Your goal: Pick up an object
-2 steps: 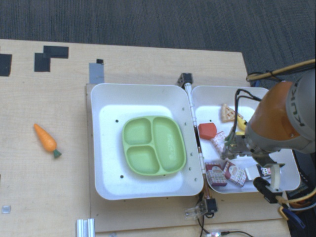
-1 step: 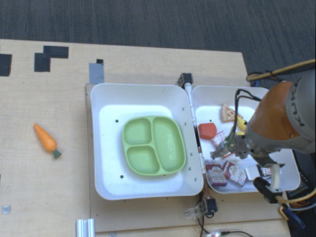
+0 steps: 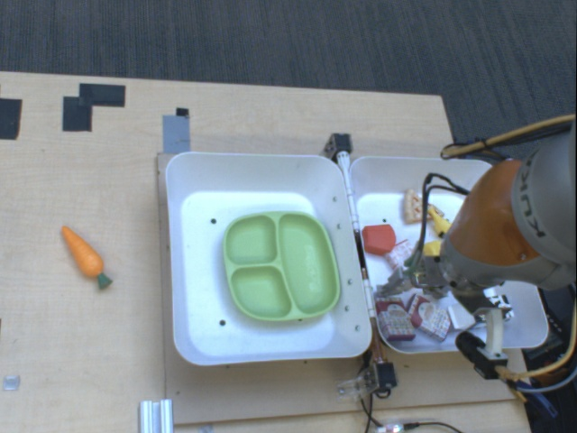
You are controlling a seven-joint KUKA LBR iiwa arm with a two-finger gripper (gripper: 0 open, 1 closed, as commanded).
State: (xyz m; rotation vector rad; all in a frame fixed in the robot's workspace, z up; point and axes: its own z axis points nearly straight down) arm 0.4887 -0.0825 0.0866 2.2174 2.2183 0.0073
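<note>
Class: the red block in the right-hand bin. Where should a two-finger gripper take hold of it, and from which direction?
Grip the red block across its two straight opposite sides, coming straight down from above. It appears to lie flat on the right bin floor with bare floor around most of it, so the fingers probably have room.

Two shallow white bins sit side by side on the table: a left bin (image 3: 180, 269) and a right bin (image 3: 379, 183). One green divided plate (image 3: 281, 266) with three compartments lies in the left bin. One orange toy carrot (image 3: 84, 255) lies on the table. In the right bin: one red block (image 3: 379, 238), one yellow piece (image 3: 436, 216), one tan piece (image 3: 413, 207), and several red-and-white packets (image 3: 415, 318) too cluttered to count
</note>
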